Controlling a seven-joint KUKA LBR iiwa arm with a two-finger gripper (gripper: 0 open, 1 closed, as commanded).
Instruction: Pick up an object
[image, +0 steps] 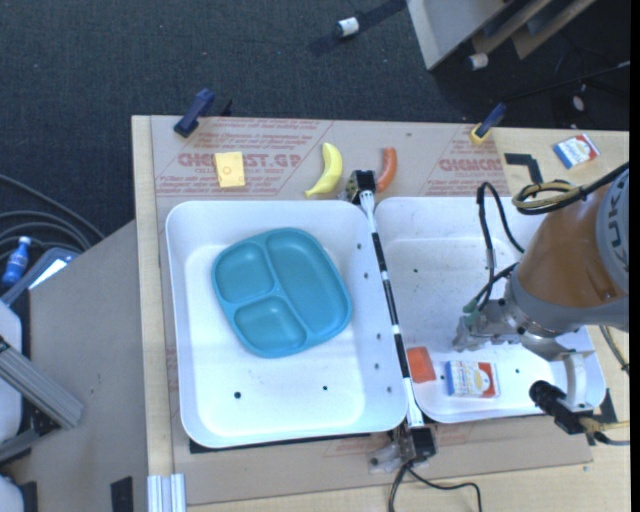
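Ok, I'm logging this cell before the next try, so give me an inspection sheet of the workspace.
Surface: bench bearing left bin and right bin.
Job's things: blue divided plate in left bin; orange block and small printed packet at right bin's near edge.
Clutter: banana, orange piece, yellow tag on the board behind the bins.
Hand: hand low over right bin, above the packet; grip unclear.
Cables: black cable looping along the arm.
Surroundings: dark carpet, blue clamp.

Left bin (190, 330) — blue tray (281, 290) fills its middle; right bin (430, 225) open at the far end.
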